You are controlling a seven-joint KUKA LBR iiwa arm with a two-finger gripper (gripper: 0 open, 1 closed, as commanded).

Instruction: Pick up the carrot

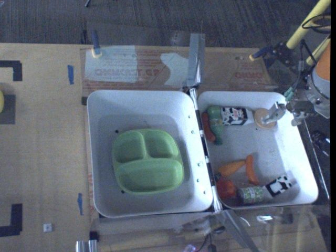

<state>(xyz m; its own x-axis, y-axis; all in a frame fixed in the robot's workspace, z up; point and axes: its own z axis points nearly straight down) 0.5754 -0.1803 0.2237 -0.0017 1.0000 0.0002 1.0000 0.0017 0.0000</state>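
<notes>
Two white bins sit side by side; the left bin (100, 114) holds a green divided plate (147, 160), lying flat near the middle; the right bin (299, 156) holds a scatter of toy food, with the carrot (232, 167) lying loose on the floor near the centre, touching an orange piece (252, 169) beside it; a small cow-patterned carton (234, 115) rests along the far wall; the gripper (286, 109) hovers over the far right corner, well apart from the carrot, probably not yet lined up for a grasp; how its pincer stands I cannot tell.
</notes>
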